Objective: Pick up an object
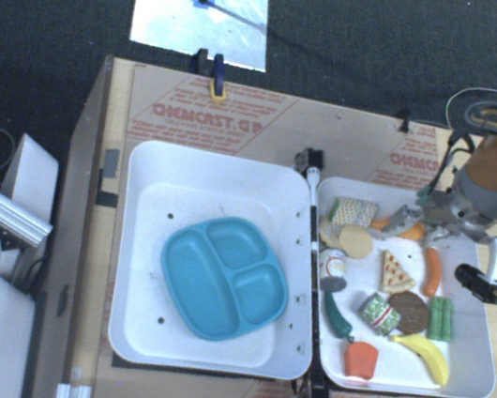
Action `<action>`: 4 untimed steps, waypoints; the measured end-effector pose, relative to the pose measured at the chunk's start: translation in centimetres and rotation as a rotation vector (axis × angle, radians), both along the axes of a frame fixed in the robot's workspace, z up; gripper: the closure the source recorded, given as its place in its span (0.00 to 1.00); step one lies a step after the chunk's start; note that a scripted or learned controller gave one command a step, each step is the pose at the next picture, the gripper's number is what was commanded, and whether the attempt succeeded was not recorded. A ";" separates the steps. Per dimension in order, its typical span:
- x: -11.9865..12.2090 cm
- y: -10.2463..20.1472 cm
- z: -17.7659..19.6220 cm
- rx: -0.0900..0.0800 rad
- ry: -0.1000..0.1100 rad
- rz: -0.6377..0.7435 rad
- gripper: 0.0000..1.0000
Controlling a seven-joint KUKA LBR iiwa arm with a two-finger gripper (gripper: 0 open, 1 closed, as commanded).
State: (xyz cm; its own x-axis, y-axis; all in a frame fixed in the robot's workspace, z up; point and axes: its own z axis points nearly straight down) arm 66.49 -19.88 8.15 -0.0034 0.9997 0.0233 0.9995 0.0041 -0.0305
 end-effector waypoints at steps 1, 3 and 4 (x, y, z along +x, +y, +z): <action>-6.8 2.3 0.3 -0.023 -0.031 -0.002 0.00; -6.4 2.3 0.3 -0.025 -0.031 -0.003 0.00; -0.2 3.5 0.3 -0.024 -0.025 -0.003 0.00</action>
